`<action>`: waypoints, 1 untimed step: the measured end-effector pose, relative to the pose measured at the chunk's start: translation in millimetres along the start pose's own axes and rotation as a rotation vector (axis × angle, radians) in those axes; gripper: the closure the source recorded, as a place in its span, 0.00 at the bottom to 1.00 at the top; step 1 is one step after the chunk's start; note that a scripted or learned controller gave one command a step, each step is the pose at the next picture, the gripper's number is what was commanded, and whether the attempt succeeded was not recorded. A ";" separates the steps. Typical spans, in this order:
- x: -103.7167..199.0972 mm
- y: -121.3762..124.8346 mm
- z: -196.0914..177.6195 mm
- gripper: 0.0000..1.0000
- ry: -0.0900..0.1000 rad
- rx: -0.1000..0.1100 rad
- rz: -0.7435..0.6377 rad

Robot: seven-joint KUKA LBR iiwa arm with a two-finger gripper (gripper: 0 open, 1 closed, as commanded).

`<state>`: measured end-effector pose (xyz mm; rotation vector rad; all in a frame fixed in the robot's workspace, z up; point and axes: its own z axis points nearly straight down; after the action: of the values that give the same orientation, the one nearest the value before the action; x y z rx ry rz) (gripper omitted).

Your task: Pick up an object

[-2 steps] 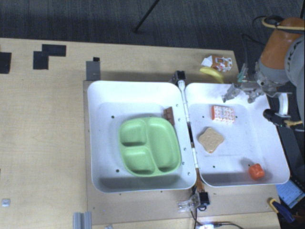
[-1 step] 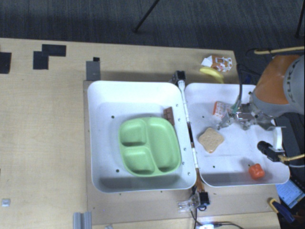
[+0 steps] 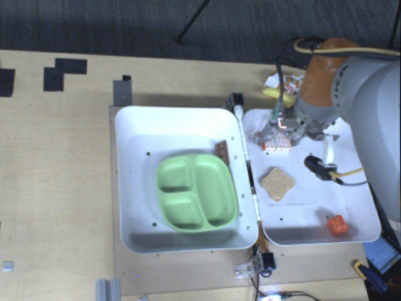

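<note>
Low right in the right bin [image 3: 369,227]: one orange piece [image 3: 337,225], then one tan biscuit [image 3: 277,184]. Left bin [image 3: 131,168]: one green divided tray [image 3: 196,192]. Farthest, upper right, the gripper [image 3: 279,133] over a red-white item [image 3: 276,145]; jaw state unclear.

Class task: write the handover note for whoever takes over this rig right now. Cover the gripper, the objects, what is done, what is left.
Gripper: low in the right bin, near its far left corner, over a small red-and-white object.
Also in the right bin: tan slice, orange piece.
Left bin: green divided tray.
Done: no lift visible.
Left: grasp and raise one object.
</note>
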<state>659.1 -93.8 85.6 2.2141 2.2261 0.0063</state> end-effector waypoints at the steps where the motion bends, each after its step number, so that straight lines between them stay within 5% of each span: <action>1: -0.4 0.9 -11.2 1.00 -0.001 -0.002 -0.003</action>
<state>660.0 -94.2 96.8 2.2095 2.2274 0.0079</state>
